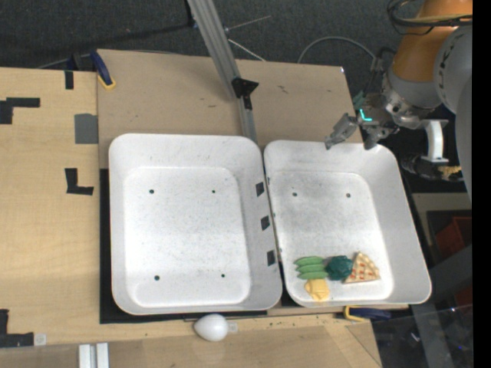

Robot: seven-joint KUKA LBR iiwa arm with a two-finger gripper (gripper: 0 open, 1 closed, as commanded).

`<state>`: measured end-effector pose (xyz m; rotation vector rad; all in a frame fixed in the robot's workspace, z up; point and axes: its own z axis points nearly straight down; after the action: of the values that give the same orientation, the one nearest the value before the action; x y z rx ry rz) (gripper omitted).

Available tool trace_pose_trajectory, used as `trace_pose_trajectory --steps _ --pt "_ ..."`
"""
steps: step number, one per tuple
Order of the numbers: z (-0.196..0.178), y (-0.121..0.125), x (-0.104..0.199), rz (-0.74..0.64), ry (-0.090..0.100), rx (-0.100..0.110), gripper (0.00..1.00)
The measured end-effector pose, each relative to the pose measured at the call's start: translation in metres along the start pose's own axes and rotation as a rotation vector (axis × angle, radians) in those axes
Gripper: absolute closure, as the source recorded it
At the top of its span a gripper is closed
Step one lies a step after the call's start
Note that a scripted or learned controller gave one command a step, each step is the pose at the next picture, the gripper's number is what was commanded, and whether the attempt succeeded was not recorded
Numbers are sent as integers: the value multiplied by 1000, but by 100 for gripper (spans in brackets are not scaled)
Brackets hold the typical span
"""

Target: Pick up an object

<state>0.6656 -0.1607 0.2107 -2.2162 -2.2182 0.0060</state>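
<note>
Toys sit bunched in the near right corner of the right bin: a green pea pod, a dark green lump, a pizza slice and a yellow piece, likely swept together there. The pea pod's long axis runs left to right. The gripper hangs over the bin's far rim, well apart from them, fingers spread and holding nothing, as if poised for a descent. A white egg lies outside the left bin.
</note>
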Motion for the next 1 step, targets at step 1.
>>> trace_pose_trajectory --steps 1 --pt "-4 1 0 -2 -2 -5 0"
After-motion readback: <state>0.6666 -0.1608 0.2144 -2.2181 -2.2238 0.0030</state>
